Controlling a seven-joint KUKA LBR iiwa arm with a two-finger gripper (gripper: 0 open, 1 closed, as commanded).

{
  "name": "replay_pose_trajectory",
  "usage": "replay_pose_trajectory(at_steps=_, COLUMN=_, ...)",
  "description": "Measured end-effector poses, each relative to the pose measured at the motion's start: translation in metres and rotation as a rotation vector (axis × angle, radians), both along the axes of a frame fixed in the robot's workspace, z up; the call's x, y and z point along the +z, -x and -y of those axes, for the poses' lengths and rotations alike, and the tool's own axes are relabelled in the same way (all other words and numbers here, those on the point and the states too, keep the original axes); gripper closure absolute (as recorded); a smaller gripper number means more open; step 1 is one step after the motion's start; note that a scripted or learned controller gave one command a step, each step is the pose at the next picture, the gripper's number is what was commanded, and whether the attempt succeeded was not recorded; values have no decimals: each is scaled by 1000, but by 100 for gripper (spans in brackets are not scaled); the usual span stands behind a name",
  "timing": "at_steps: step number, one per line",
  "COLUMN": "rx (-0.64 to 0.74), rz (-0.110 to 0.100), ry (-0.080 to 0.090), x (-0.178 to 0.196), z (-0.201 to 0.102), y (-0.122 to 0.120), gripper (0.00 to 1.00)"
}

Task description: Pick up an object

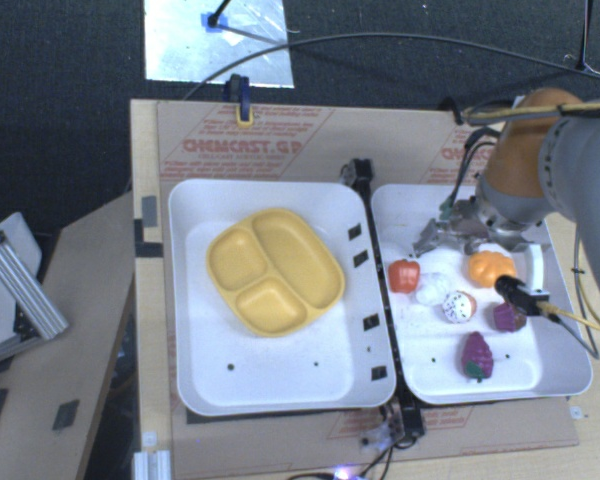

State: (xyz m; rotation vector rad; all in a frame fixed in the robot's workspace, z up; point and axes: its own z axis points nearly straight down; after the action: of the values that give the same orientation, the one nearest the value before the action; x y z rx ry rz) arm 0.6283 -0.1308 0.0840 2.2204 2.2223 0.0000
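Looking from the front of the bench, the nearest thing in the right bin (565,376) is a purple fruit (477,355), lying alone. Behind it sit a spotted ball (459,307) and a small purple piece (507,317), then a pale lump (433,290) I can't make out. Just past those are a red piece (404,275) by the bin's left wall and an orange (490,266). Any of these would do for the pick, and none is lifted.

The gripper (433,238) hangs at the far side of that bin, just behind the gap between the red piece and the orange. From here I cannot tell whether it is spread or closed, and I see nothing held in it.

My worry is that gap: come straight down and it may close on bare floor. The round pieces look likely to roll off at a nudge, the ball above all. Near the red piece, the bin wall could foul the approach. The middle cluster is tight enough that one grab may shove a neighbour.

The left bin (280,383) has only a yellow plate (275,271), well apart. The arm (575,168) reaches in from the right.
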Motion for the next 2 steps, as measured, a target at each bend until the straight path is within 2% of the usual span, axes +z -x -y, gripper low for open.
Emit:
replay_pose_trajectory(at_steps=1, rx=-1, rz=4, ry=1, x=12, z=0, y=-1, gripper=100)
replay_pose_trajectory(at_steps=2, rx=-2, rz=5, ry=1, x=63, z=-1, y=7, gripper=100)
